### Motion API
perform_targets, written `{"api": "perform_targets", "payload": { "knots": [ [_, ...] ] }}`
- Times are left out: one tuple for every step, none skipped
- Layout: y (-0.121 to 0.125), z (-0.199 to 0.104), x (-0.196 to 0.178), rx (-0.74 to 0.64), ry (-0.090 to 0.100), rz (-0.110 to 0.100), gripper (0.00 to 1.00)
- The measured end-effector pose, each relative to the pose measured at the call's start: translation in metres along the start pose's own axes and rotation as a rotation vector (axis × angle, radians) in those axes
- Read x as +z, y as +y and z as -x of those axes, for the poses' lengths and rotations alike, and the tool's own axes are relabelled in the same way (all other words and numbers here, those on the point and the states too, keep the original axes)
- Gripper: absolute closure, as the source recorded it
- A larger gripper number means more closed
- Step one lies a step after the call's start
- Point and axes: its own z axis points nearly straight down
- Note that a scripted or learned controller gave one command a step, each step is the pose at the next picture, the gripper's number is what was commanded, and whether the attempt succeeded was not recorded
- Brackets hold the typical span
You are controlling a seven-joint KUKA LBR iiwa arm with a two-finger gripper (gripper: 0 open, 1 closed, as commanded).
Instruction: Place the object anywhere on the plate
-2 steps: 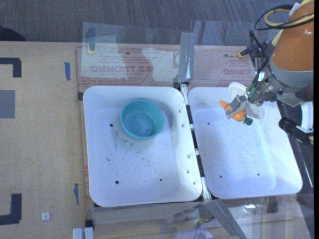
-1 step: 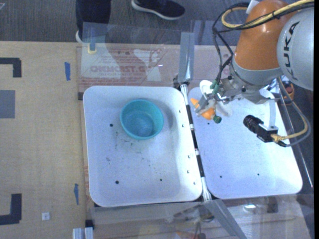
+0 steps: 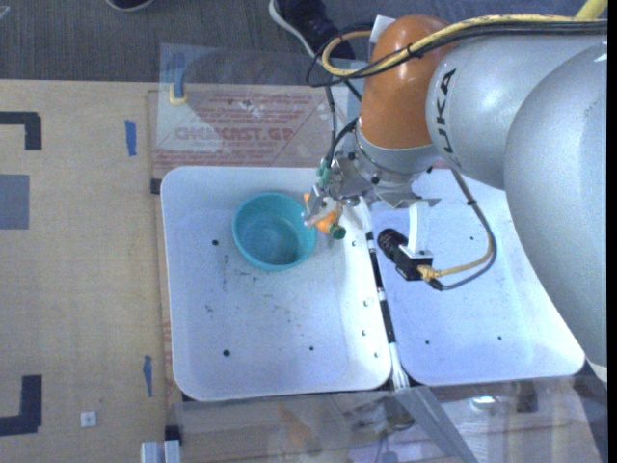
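A teal round plate (image 3: 274, 231) with a raised rim sits in the upper middle of the left bin (image 3: 251, 345). My gripper (image 3: 322, 211) hangs under the orange-banded wrist, right at the plate's right rim. A small orange object with a green tip (image 3: 335, 228) shows between its fingers, with orange sticking out on both sides. The object is over the bin floor, just right of the plate's edge. The wrist hides part of it.
The right bin (image 3: 482, 326) lies beside the left one, under the big grey arm (image 3: 511, 104). A black and yellow cable plug (image 3: 405, 255) dangles over the ridge between the bins. A person's shoes (image 3: 304, 17) stand beyond the bench's far edge.
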Motion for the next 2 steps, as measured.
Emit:
{"api": "perform_targets", "payload": {
  "knots": [
    [0.0209, -0.035, 0.0673, -0.1, -0.003, -0.019, 1.0],
    [0.023, -0.0353, 0.0687, -0.099, -0.004, -0.008, 0.0]
  ]
}}
